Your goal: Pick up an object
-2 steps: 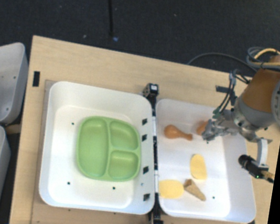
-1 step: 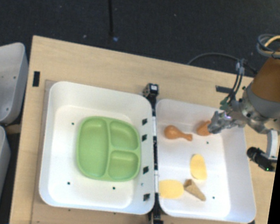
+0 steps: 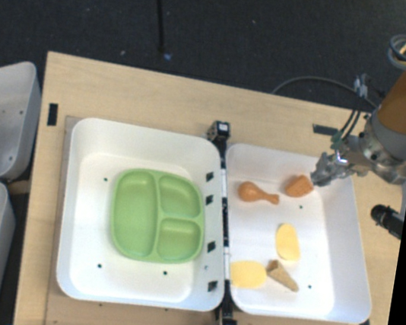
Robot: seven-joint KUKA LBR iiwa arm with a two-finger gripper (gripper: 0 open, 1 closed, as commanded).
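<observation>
The orange lump (image 3: 298,186), a small rounded toy piece, is the thing we take the task to be about, since it lies closest to the hand (image 3: 326,171). In the camera view it sits in the right bin (image 3: 344,243), near that bin's far edge and toward its right side. We use this lump as our landmark. The hand hangs just beyond it and to its right, so near that the tip seems to meet the lump's upper right edge, though we cannot tell whether they truly touch. Nor can we tell whether the hand is open or closed; at this size its tip is a grey blur, and nothing shows plainly gripped in it.

What could go wrong, as we judge it: the hand stands off to one side of the lump, not squarely over it, so a closing move may catch only the edge and squeeze the rounded piece out sideways. A push could also roll it left toward the drumstick (image 3: 258,194), which lies just left of the lump, or pin it against the bin wall behind.

Nearer us from the lump lie a yellow oval piece (image 3: 288,242), a flat yellow slice (image 3: 248,274) and a brown wedge (image 3: 283,275). Far left of it, the left bin (image 3: 85,177) holds a green divided plate (image 3: 157,216), and both bins rest on the bench (image 3: 61,88)
</observation>
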